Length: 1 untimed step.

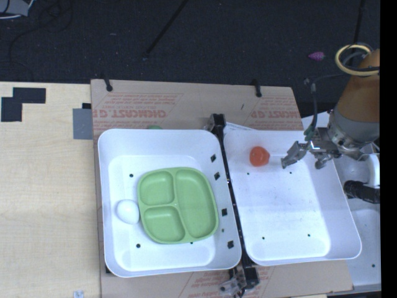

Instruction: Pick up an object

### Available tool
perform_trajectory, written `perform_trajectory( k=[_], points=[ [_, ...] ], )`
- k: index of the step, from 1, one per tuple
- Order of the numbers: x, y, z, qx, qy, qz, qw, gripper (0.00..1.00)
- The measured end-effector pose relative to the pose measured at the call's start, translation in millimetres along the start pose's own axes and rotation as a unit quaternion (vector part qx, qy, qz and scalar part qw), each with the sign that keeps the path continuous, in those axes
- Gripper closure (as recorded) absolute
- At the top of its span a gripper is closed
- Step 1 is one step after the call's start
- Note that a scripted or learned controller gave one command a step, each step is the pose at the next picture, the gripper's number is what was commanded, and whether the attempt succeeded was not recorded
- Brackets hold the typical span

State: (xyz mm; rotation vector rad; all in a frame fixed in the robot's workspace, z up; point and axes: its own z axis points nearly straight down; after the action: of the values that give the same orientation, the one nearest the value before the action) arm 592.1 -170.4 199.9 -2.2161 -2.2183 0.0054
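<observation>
A small orange-red ball (259,156) lies in the right bin (291,241), near its back left corner. In the left bin (118,160) sits a green divided plate (178,205), with a white egg-shaped object (128,212) touching the plate's left edge. My gripper (306,160) hovers over the right bin's back right part, to the right of the ball and apart from it. Its two fingers stand spread and open, with nothing between them.
The two bins meet at a black divider strip (227,191) with clips. A cardboard sheet (186,107) lies under the bins. The arm's orange band (363,98) rises at the far right, above the right bin's rim.
</observation>
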Motion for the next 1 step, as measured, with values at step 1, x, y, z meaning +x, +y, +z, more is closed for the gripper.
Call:
perform_trajectory(
  k=[1],
  points=[
    [-8.1, -6.0, 53.4, 0.001, 0.000, 0.001, 1.0000, 0.00]
  ],
)
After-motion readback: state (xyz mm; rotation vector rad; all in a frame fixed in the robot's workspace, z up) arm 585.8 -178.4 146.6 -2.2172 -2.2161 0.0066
